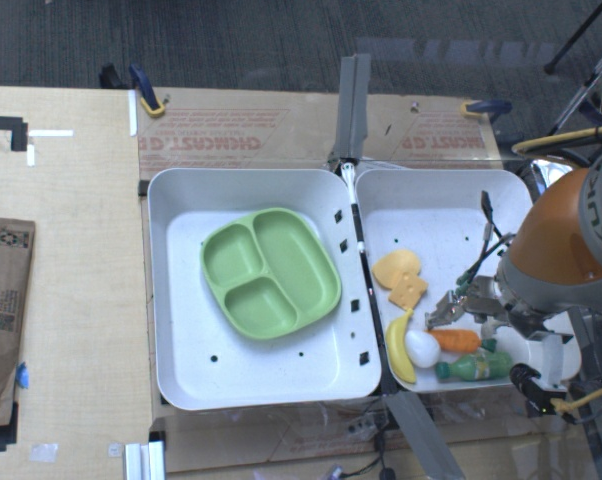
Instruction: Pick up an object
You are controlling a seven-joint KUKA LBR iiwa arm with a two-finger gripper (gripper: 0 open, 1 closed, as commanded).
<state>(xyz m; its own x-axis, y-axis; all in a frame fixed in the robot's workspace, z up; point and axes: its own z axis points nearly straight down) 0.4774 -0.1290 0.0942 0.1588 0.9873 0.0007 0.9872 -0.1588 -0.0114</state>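
1. Gripper (443,313): in the right bin (431,193), low over the near cluster of toy food, approx. above the carrot's left end. Fingers look slightly parted w/ nothing between them, though the view is small and cluttered here, so that is a best reading only.
2. Carrot (456,341): orange, lying left-right, just beside the gripper tips on the near side. Likely the pick target. Judged light, rigid plastic, smooth, tapered; will roll or squirt out if pinched near the thin end. Best hold: across the thick middle, jaws square to its length.
3. Egg (420,346): white, round, touching the carrot's left end. Judged light, hard, slippery; poor two-finger target, tends to pop out.
4. Banana (399,346): yellow, curved, near-left corner, against the bin wall and touching the egg. Light, stiff; wall blocks one jaw.
5. Green bottle (474,369): lying on its side, near edge, just near of the carrot. Light, smooth, rolls; grip across the body, not the neck.
6. Yellow-orange pieces (401,276): flat, stacked, mid-left of the right bin, apart from the cluster. Thin, hard to get under.
7. Green tray (271,273): three-compartment, centre of the left bin (171,288). Broad, stiff; rim grip only.
8. Crowding note: items 2–5 touch or nearly touch, so a jaw may nudge a neighbour.
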